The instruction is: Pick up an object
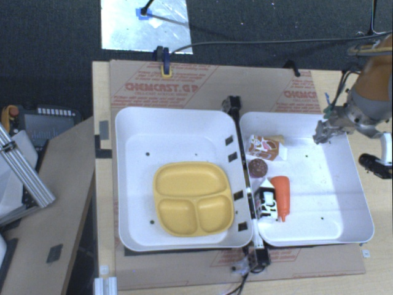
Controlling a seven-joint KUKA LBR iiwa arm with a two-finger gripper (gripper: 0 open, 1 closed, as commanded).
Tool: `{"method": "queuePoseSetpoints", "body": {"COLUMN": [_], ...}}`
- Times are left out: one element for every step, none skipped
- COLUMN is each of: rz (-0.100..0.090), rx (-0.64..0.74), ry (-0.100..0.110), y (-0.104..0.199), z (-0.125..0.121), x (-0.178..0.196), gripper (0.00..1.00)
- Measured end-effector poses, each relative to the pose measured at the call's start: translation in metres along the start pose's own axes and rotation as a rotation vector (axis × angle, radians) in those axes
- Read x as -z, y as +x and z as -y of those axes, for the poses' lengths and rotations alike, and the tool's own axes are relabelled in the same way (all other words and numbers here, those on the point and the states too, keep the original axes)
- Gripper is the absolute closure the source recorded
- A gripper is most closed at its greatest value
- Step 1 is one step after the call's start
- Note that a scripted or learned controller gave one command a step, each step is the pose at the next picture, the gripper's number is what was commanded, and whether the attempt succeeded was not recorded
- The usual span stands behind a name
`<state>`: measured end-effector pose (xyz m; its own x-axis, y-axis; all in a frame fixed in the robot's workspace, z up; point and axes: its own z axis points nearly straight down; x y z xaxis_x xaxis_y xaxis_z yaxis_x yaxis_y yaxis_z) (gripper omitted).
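Tabletop, two white bins: my jaws (pixel 323 132), state unreadable, hover over right bin (pixel 331 183); carrot (pixel 281 196) looks light, stiff, mid-body grip.

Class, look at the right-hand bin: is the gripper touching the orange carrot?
Apart. The camera view shows the gripper up near the right bin's far right side, with bare white floor between it and the orange carrot lying by the divider.
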<state>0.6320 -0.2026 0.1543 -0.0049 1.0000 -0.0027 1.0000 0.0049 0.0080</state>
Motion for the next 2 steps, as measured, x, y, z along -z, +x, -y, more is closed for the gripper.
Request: {"method": "queuePoseSetpoints", "body": {"rz": [-0.001,0.0], "rx": [0.001,0.001], "ry": [0.002,0.0], "y": [0.004,0.004], "z": [-0.003,-0.005], "x": [0.045,0.1], "gripper": [1.0,1.0]}}
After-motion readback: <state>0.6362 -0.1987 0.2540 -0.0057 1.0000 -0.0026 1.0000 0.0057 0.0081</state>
